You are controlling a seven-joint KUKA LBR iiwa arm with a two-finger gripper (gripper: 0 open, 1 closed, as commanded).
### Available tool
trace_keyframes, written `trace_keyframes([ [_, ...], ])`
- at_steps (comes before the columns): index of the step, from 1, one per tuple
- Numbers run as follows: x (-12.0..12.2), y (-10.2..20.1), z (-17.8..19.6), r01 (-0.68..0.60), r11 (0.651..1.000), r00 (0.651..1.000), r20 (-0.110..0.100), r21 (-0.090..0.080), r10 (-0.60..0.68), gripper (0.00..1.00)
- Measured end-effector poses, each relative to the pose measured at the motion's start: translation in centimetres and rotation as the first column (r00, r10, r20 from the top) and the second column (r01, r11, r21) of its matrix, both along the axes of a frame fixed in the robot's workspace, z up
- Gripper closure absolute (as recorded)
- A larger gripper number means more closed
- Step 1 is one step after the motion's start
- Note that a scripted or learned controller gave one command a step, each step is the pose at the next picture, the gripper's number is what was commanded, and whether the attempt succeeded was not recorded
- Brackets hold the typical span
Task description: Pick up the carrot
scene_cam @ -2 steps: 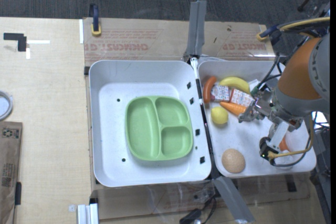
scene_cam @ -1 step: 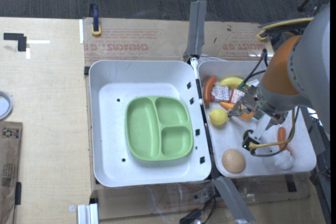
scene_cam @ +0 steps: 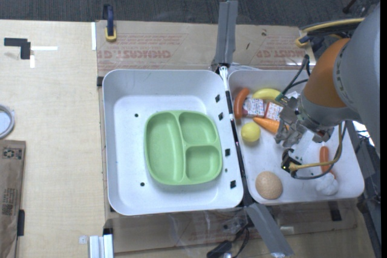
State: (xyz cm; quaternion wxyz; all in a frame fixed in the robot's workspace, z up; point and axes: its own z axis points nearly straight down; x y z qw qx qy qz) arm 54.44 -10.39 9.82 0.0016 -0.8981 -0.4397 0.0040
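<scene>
The carrot (scene_cam: 266,124) is a short orange cone lying in the right bin (scene_cam: 347,187), with its tip pointing left towards the lemon (scene_cam: 250,132). Its thick right end runs under the gripper (scene_cam: 285,135), which hangs low over the bin's middle at the end of the grey arm with the orange band (scene_cam: 323,78). The arm's body hides how the gripper meets the carrot.
Around the carrot lie a banana (scene_cam: 267,94), a red sausage-like piece (scene_cam: 242,99), a printed packet (scene_cam: 260,108), a brown egg-shaped thing (scene_cam: 269,185), a small orange piece (scene_cam: 325,155) and a white lump (scene_cam: 327,185). The left bin (scene_cam: 121,130) holds a green divided plate (scene_cam: 183,147).
</scene>
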Motion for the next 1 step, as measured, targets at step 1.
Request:
trace_keyframes([
  [1, 4.19, 2.41, 9.25, 0.236, 0.972, 0.972, 0.005, -0.002, -0.236, 1.0],
])
